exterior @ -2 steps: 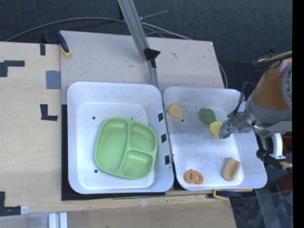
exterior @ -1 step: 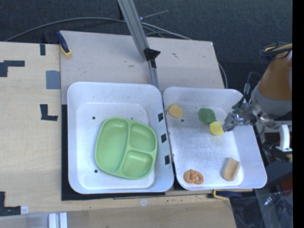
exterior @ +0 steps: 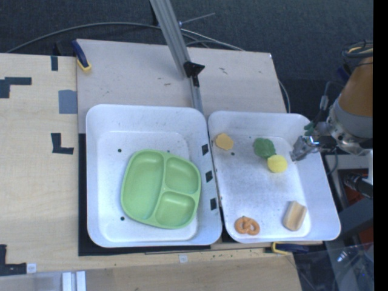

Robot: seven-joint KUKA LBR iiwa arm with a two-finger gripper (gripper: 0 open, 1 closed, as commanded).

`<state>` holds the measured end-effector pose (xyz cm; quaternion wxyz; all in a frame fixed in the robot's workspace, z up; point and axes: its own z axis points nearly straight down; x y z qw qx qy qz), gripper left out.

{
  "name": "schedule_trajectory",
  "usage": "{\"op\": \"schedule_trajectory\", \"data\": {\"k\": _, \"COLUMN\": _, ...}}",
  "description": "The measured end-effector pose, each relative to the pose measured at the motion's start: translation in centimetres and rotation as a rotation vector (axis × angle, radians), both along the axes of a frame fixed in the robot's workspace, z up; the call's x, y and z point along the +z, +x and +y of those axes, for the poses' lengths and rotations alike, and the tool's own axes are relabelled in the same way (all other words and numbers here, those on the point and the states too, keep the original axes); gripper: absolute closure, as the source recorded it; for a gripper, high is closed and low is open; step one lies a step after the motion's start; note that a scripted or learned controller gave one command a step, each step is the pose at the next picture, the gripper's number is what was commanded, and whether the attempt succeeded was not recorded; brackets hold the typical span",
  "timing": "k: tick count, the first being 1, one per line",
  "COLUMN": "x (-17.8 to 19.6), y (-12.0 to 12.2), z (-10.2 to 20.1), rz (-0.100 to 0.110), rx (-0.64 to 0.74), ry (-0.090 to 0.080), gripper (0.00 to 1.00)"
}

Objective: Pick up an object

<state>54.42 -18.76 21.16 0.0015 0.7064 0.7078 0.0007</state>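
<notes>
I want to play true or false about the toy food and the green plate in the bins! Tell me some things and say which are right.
1. The green divided plate lies in the left bin. True.
2. The pretzel sits on the green plate. False: it lies in the right bin, near the front edge.
3. The yellow ball lies right beside the dark green piece. True.
4. The gripper holds the tan bread piece. False: the bread lies on the bin floor, well away from the gripper.
5. The right bin holds five food pieces. True.
</notes>
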Motion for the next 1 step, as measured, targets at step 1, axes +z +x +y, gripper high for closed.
{"op": "schedule_trajectory", "data": {"k": 1, "x": 1.26, "y": -0.19, "z": 5.52, "rz": 0.003, "rx": 0.005, "ry": 0.003, "gripper": 1.0}}
